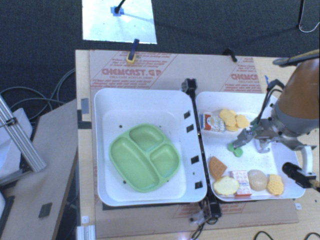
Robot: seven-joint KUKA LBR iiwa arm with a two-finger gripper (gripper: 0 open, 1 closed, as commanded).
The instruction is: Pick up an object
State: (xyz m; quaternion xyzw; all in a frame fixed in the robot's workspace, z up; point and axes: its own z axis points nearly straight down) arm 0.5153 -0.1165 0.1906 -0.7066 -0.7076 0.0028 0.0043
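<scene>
Small green rounded toy piece (237, 152), lying on the bare white floor near the middle of the view's right-hand shallow white bin (220, 145), directly at the tip of the grey two-finger claw (240, 144). Claw slanting down from upper right to lower left, reaching in under the grey arm with its orange band (300, 91). Green piece just below and slightly left of the claw tip, touching or very nearly so; impossible to tell from this angle whether clenched on it, released, or merely beside it. No clear long axis on the piece, compact and blob-like at this size, so probably little to gain from turning the wrist; likely matter of a short drop and a nudge toward the lower left.

Farther out in the same bin: cluster of yellow crinkled chips (231, 118) and a red-and-white snack packet (212, 123) above the claw, well apart from it. Below, along the near wall, an orange waffle-textured cracker (217, 167), a pale yellow bun (226, 186), a second small red-and-white packet (241, 182), a pale round disc (257, 179) and a yellow waffle cookie (275, 184), pressed close in a row.

Beyond the dividing rims, left-hand white bin (102, 134) holding a light green three-compartment plastic plate (145, 156). Both bins side by side on the printed brown sheet covering the counter (150, 69).
</scene>
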